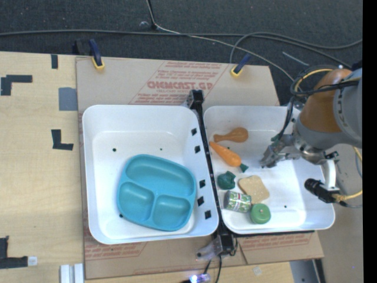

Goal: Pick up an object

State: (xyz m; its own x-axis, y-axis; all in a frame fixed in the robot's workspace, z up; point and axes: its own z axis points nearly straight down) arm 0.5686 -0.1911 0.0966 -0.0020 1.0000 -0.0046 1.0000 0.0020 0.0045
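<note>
I work from one fixed camera, mounted above the bench (35,117) and looking down at a slant, far enough back to take in both white bins: the left bin (97,122) and the right bin (318,217) (side by side). The arm (330,114) enters from the right edge.

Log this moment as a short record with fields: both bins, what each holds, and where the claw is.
left bin: blue divided plate
right bin: toy chicken drumstick, toy carrot, dark green toy, slice of toy bread, small can, green round toy
claw: low over the right bin, right of the toy carrot
claw contents: nothing visible between fingers
</note>
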